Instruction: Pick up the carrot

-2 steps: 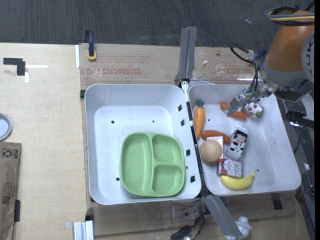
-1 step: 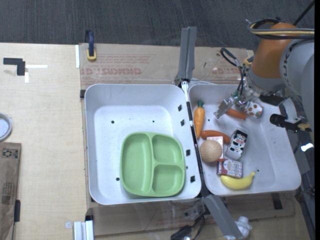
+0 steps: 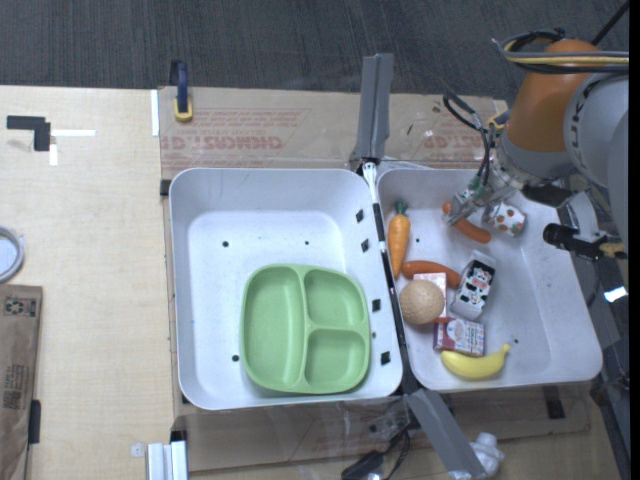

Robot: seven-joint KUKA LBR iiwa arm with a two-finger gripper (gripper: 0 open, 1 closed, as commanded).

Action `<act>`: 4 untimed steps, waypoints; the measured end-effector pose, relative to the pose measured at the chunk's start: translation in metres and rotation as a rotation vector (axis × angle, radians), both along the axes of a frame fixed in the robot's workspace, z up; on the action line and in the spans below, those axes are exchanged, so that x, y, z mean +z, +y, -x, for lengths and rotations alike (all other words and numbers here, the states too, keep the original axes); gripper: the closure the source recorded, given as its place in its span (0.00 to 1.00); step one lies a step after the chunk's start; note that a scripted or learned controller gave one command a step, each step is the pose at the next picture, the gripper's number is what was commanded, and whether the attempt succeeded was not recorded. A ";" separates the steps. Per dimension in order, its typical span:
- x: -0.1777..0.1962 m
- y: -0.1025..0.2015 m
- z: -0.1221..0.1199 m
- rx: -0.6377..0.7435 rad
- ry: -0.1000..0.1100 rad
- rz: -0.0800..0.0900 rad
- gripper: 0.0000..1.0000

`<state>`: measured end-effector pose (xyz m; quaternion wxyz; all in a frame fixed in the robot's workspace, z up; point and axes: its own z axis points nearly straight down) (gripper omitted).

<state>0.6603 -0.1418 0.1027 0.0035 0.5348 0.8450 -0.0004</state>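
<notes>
Carrot (image 3: 398, 240) lies upper-centre by the bin wall, likely light, stiff and smooth, best pinched mid-body; gripper (image 3: 476, 206) hangs upper right, grip state unclear.

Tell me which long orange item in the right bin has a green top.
The orange carrot along the right bin's left wall; its green stem points away from the camera. The other orange-red pieces lack one.

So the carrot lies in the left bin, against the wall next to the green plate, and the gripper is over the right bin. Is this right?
Not quite. The carrot lies in the right bin, against the wall it shares with the left bin; the green plate is across that wall. The gripper is over the right bin, as the camera view shows.
</notes>
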 end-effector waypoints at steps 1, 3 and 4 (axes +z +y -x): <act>0.089 0.102 0.084 -0.164 0.007 -0.004 1.00; 0.088 0.151 0.183 -0.232 0.009 -0.004 1.00; 0.088 0.097 0.180 -0.150 0.006 -0.004 1.00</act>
